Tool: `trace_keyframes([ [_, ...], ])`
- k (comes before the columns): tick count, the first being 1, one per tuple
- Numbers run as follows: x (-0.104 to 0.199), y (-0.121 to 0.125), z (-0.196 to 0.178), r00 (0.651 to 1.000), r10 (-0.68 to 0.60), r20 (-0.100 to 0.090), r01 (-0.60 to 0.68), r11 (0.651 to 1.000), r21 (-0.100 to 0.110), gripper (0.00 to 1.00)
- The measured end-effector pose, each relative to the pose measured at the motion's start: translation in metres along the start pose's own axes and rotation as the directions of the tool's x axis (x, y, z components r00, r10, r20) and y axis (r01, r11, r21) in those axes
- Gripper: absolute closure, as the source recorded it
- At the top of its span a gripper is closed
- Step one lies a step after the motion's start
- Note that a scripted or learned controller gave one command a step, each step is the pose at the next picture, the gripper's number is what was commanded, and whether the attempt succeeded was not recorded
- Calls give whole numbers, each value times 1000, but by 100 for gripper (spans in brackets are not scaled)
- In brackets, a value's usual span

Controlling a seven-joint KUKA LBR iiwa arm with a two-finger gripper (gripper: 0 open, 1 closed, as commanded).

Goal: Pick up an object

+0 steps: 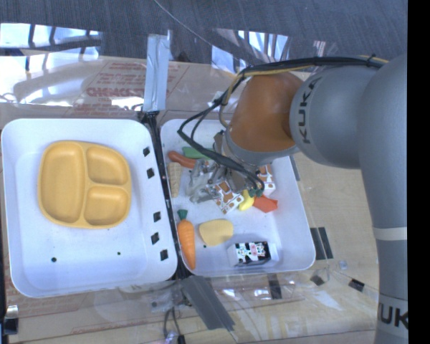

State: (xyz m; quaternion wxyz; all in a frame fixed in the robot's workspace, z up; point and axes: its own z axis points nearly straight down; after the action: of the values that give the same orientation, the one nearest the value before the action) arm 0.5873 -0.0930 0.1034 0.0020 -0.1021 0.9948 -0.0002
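Camera view, from above and at a slant, gives us two shallow white bins side by side on the bench point(337, 213). We see the left bin point(29, 256) carrying a yellow divided plate point(84, 183) with three compartments, lying flat toward its upper left. The right bin point(294, 235) carries the loose objects. Along its left wall we see a carrot point(187, 244) lying lengthwise near the lower corner, and just beside it a pale yellow wedge point(215, 231). Near the front wall sits a small black and white box point(251, 251). Farther up, a reddish sausage-like piece point(182, 158) lies near the left wall with something green point(191, 150) just behind it. A small red piece point(265, 204) and a small yellow piece point(245, 203) lie close together by the middle of the bin, next to a printed white carton point(229, 201).

We see the grey arm point(344, 120) reaching in from the right, its orange band point(261, 113) hanging over the upper half of the right bin and hiding what lies beneath. The end effector point(204, 181) sits low among the clutter at the middle of the bin, beside the carton; we cannot tell how it stands or whether it has hold of anything. Black cables point(201, 120) loop from the wrist over the bin's upper left.
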Motion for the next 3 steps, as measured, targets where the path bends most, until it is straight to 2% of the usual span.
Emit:
trace_keyframes([
  [1,0,-17,-169,960,280,6,-280,960,2,100],
  [2,44,6,-126,991,131,-4,-131,991,0,100],
  [3,101,3,-43,988,153,-9,-154,988,-2,100],
])
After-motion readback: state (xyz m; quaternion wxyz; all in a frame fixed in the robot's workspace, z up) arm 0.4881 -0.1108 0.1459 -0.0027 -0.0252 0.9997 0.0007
